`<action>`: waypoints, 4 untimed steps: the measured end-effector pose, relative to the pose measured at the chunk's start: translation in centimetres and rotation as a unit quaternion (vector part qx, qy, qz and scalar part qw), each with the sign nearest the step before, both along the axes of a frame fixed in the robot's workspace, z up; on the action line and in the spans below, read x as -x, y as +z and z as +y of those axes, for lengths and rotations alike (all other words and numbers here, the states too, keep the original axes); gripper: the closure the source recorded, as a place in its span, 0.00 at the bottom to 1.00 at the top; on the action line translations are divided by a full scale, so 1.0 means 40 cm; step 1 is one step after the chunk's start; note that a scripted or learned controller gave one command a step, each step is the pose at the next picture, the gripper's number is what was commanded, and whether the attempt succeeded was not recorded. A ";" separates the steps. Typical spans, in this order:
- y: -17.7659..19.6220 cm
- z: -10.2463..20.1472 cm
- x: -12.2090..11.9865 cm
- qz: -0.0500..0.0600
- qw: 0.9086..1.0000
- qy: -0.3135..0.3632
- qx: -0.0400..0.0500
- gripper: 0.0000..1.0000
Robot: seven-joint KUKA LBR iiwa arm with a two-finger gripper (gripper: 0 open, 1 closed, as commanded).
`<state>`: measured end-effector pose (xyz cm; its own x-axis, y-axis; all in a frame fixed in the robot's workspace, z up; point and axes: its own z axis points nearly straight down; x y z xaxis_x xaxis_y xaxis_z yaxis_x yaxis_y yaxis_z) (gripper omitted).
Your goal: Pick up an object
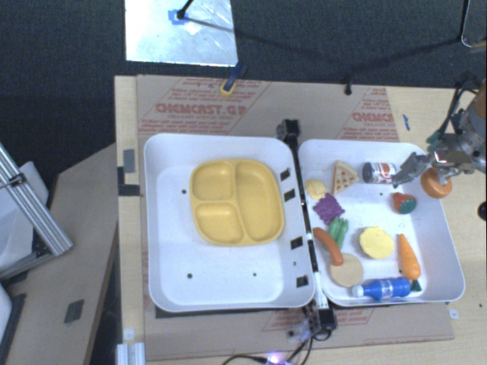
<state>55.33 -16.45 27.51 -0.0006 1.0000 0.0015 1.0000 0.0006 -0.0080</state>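
Bench (251,97) carrying two white bins side by side, on printed cardboard.

Left bin (163,226): holds a yellow tray (234,201) with three compartments, lying flat near the centre.

Right bin (445,268): holds a scatter of toy food and bottles.
- Blue bottle (385,288) lying on its side along the near edge, white cap to the left.
- Carrot (409,255) just far of the bottle, on the right, green top toward the near side.
- Yellow disc (376,242) mid-bin, just left of the carrot.
- Tan disc (347,270) near-left, touching the near end of a sausage (328,245).
- Green veg (338,229) beside the sausage, purple piece (329,207) just far of it.
- Small can (377,172), red label, lying on its side at the far side.
- Waffle wedge (344,177) left of the can; pale yellow lump (316,188) further left, by the bin divider.
- Tomato (404,202), red with green, toward the right.

Arm reaching in from the right over the far-right corner of the right bin. Gripper (415,166) just right of the can, far of the tomato. Opening of the gripper cannot be told; nothing seen held in it. Orange ball (437,183) just under the wrist at the bin's right rim.
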 end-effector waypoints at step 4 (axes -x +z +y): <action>-0.353 0.027 -0.008 -0.003 1.000 0.000 0.000 0.00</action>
<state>55.65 -15.38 13.39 -0.0009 1.0000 0.0010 1.0000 0.0009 -0.0023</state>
